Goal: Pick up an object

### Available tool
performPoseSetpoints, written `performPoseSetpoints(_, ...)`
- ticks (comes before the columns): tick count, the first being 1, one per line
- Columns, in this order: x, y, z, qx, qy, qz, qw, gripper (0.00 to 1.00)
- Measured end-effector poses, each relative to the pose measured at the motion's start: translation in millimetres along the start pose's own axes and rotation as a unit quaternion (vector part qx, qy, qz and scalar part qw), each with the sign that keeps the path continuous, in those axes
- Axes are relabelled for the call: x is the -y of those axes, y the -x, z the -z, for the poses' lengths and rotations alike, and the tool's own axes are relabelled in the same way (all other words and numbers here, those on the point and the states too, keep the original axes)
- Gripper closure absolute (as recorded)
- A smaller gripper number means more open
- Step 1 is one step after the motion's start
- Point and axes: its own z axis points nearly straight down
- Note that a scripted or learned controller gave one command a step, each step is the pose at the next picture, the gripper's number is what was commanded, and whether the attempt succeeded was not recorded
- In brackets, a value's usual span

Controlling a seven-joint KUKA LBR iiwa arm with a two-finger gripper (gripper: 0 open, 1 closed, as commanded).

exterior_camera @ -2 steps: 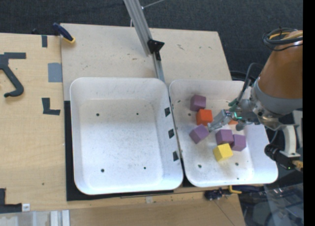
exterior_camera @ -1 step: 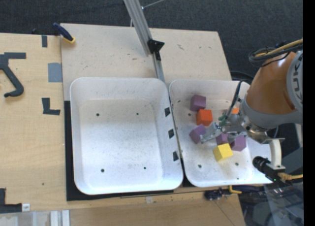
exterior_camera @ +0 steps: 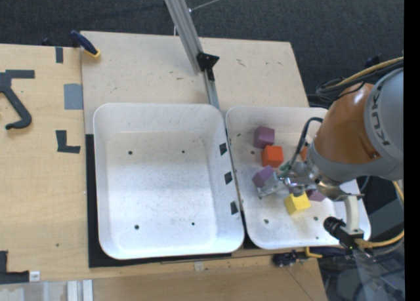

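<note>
The right bin (exterior_camera: 275, 235) holds several small blocks. A purple block (exterior_camera: 264, 136) lies near its back, with an orange block (exterior_camera: 273, 156) just in front of it. A second purple block (exterior_camera: 262, 176) lies mid-bin, and a yellow block (exterior_camera: 297, 203) sits closer to the front. A bit of another purple piece (exterior_camera: 317, 195) shows under the arm. My gripper (exterior_camera: 277, 185) is low in the right bin, right beside the second purple block and just left of the yellow one. The wrist hides part of the gripper.
The left bin (exterior_camera: 105, 162) stands beside the right one, with a raised rim between them. A metal pole (exterior_camera: 187, 24) slants from the top of the view down to the bins' shared back edge. The arm's orange band (exterior_camera: 348, 129) overhangs the right bin's right side.
</note>
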Motion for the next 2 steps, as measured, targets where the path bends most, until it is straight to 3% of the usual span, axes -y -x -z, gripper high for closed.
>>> performPoseSetpoints(1,-0.6,-0.3,-32.4,0.0,0.003,0.0,1.0,0.0)
performPoseSetpoints(2,0.2,-0.8,-24.9,0.0,0.002,0.0,1.0,1.0)
